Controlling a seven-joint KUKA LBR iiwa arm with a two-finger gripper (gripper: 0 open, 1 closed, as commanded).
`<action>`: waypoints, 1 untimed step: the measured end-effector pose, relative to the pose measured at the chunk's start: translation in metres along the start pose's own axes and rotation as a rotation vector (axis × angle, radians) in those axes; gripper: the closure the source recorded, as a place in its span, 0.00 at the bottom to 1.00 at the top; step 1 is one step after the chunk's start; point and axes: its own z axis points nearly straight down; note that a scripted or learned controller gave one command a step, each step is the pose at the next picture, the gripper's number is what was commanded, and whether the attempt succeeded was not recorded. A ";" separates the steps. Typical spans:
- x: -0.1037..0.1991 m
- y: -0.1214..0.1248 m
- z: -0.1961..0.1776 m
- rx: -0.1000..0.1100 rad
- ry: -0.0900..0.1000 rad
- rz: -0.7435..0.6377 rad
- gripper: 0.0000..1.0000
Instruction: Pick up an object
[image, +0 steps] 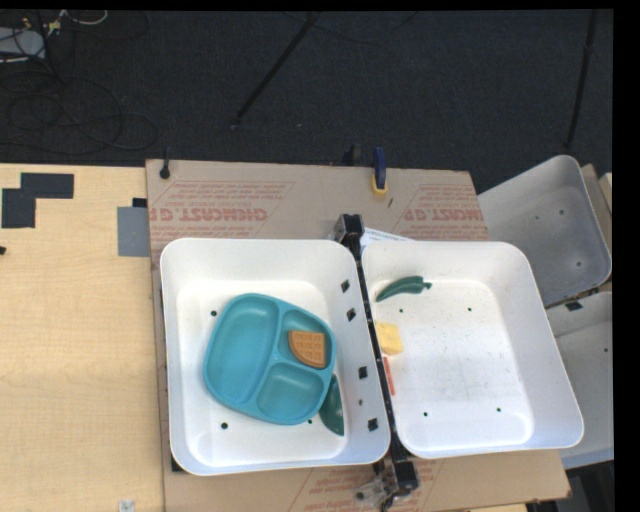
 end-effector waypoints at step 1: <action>0.039 -0.034 0.125 0.014 0.005 -0.003 1.00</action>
